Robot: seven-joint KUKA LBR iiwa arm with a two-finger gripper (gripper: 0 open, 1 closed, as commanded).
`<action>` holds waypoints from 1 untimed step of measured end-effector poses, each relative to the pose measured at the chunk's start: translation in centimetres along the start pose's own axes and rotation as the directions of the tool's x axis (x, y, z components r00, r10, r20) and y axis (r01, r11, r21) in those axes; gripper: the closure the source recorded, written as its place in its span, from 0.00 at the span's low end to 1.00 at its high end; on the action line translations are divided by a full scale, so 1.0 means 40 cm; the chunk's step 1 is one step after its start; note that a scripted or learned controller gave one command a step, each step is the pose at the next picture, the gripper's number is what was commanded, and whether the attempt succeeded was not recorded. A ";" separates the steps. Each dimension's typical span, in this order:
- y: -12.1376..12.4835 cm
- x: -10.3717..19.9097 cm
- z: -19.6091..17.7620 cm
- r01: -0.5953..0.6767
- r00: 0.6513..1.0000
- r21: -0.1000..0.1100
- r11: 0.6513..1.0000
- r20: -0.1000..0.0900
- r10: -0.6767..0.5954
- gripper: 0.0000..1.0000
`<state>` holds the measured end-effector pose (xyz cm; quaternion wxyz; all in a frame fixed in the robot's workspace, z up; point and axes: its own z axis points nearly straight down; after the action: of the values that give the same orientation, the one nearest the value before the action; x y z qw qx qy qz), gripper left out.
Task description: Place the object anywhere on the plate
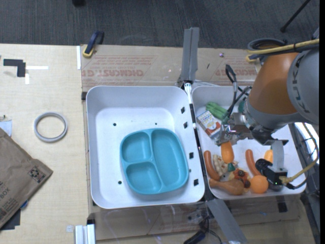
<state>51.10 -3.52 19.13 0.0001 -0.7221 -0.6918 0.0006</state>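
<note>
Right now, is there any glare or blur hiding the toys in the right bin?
Camera view: sharp, evenly lit, and the blue plate casts only a soft shadow. In the right bin the arm covers part of the pile, and the pincer is hard to read against the clutter.

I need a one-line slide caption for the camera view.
End effector above toy food in the right bin; blue plate in the left bin.

Plate: smooth teal plastic, slight sheen. Bins: glossy white plastic. Bench: pale matt wood. Tape roll: shiny.
</note>
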 end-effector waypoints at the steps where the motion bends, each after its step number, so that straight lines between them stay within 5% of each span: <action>1: 0.029 0.380 -0.193 0.029 1.000 0.002 1.000 0.002 -0.029 1.00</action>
<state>52.92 11.63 26.83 0.0002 -0.7121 -0.7021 0.0019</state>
